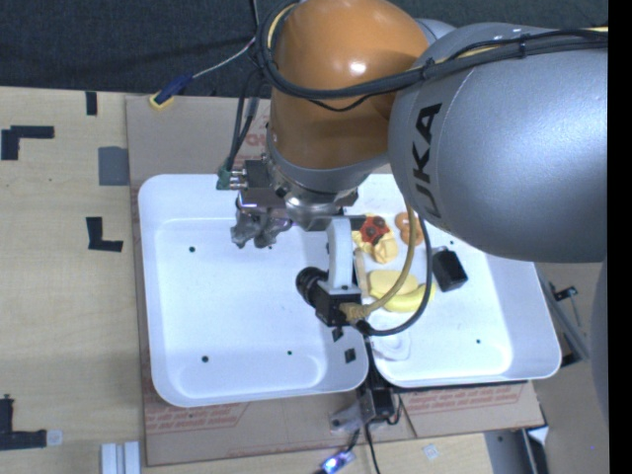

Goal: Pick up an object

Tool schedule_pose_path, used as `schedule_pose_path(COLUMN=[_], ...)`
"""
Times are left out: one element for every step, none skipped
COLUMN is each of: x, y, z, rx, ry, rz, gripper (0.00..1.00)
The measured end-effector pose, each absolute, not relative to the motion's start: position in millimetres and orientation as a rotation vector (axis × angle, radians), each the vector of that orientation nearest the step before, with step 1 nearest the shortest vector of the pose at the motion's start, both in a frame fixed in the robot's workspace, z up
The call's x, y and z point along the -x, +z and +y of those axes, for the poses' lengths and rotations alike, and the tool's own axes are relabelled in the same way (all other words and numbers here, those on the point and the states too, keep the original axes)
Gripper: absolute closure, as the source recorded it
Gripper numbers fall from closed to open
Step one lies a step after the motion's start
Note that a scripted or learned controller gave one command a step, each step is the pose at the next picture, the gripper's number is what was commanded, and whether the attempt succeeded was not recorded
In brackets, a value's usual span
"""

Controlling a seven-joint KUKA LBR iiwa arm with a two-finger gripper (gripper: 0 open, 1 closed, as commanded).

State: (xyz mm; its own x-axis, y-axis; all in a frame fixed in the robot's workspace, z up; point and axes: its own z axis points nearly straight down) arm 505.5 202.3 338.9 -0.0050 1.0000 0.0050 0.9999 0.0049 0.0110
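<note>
My gripper (255, 227) hangs low over the back part of the left white bin (188, 363), close to its floor. I see nothing between its tips from this angle. The loose objects lie in the right bin (513, 354), partly hidden by the arm: a yellow banana-like piece (397, 300), a pale yellow block (383, 251), a small red and dark item (373, 229), a brown ring-shaped piece (408, 227) and a black block (449, 270). All of them lie to the right of the gripper, across the rims where the bins meet.
The arm's grey body and orange band (336, 77) cover the back of the right bin. A black fitting with a cable (326, 299) hangs over the rim between the bins. Both bins rest on cardboard (188, 136) atop the wooden bench.
</note>
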Motion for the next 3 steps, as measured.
schedule_pose_path(x=[-547.0,-647.0,-669.2], y=[248,353,442], z=[234,233,234], rx=[-2.219,-2.214,-2.214], ry=[-0.012,0.019,0.013], rz=[2.228,2.217,2.222], gripper=[1.00,1.00,1.00])
